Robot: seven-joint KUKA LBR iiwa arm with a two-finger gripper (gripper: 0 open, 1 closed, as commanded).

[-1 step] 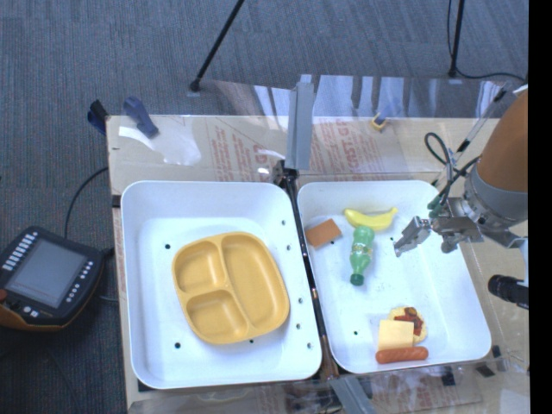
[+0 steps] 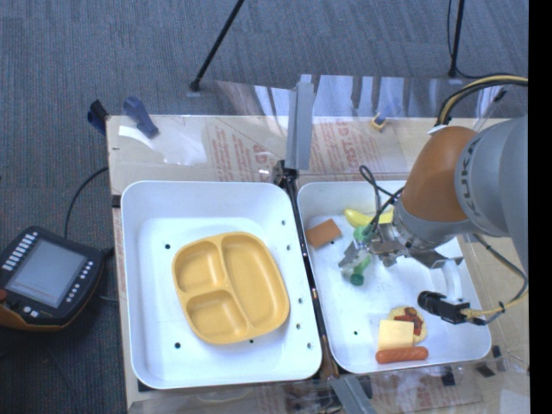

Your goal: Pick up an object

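1. Sitting on the ribbed grey carpet at far left is a handheld control pad (image 2: 41, 274) with a dark casing, a pale glossy screen and an orange underside; a black cable curls away from it toward the bench.
2. The left bin (image 2: 147, 205) is a shallow white tray with rounded corners and a smooth, faintly shiny floor.
3. In the middle of that bin lies a yellow plate (image 2: 230, 286), a matte plastic dish with soft rounded corners, split into three compartments and turned at an angle to the bin's walls.
4. Behind the bins the bench is covered with brown cardboard printed in red, under a clear, wrinkled plastic sheet.
5. The right bin (image 2: 345, 352) has the same white, smooth make and touches the left one along a dark seam.
6. Near its back left lies a flat orange-brown square (image 2: 323, 232), like a slice of toast.
7. Just right of it sits a curved yellow piece (image 2: 358, 217), banana-like, partly hidden by the arm's parts.
8. The metal gripper (image 2: 360, 259) hangs low over a small green object (image 2: 358, 271); whether its fingers are parted or clenched, I cannot tell.
9. At the front right corner lie a pale yellow cheese-like square (image 2: 396, 333), a reddish sausage (image 2: 401, 355) and a small round piece with red strips (image 2: 409, 318).
10. The arm (image 2: 483, 188) is grey and smooth, with a glossy orange band.
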